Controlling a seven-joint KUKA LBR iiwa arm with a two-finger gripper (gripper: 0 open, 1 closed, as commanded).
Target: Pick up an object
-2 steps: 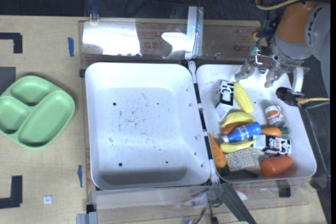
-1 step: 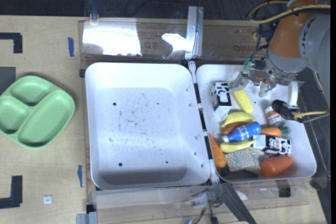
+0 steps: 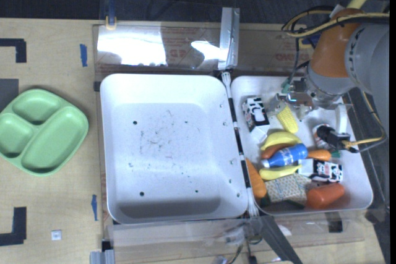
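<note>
Nearest the camera, an orange block (image 3: 324,195) lies in the crowded right bin (image 3: 365,195). Above a yellow corn cob (image 3: 287,119), the end effector (image 3: 296,97) hovers, its state impossible to tell. Likely the reach step; next comes descending onto one item.

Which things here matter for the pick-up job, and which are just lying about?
For the job:
end effector
right bin
yellow corn
banana
blue bottle
carrot
red object

Lying about:
left bin
green divided plate
</note>
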